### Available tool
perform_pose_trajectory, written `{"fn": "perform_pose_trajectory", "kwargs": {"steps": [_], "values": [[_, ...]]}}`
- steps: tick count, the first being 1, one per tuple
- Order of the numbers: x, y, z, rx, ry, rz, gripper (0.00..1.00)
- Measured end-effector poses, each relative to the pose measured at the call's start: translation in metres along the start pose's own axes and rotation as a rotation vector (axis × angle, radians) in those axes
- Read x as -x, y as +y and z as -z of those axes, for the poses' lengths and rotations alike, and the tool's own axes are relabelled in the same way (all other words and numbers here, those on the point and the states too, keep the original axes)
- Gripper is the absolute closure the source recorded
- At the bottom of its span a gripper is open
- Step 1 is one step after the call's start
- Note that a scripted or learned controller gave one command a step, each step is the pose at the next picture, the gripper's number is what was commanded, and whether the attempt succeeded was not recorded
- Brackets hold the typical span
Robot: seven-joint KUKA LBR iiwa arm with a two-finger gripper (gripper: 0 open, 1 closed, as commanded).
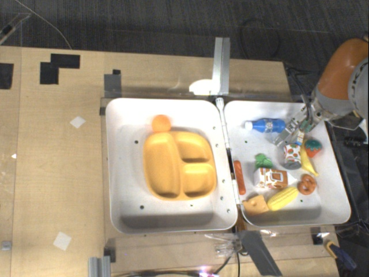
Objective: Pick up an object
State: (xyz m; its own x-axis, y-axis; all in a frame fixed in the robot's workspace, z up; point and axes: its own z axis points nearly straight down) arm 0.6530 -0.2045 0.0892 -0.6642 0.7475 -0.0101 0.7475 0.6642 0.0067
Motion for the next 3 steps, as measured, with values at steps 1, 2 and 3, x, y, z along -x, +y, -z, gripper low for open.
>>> {"fn": "perform_pose_trajectory", "kwargs": {"steps": [1, 2, 3], "values": [[0.001, 0.003, 0.014, 0.005, -0.009, 0.008, 1.00], [-0.039, -0.048, 0.083, 0.001, -0.003, 0.107, 1.00], [-0.039, -0.047, 0.041, 0.001, -0.005, -0.233, 1.00]]}}
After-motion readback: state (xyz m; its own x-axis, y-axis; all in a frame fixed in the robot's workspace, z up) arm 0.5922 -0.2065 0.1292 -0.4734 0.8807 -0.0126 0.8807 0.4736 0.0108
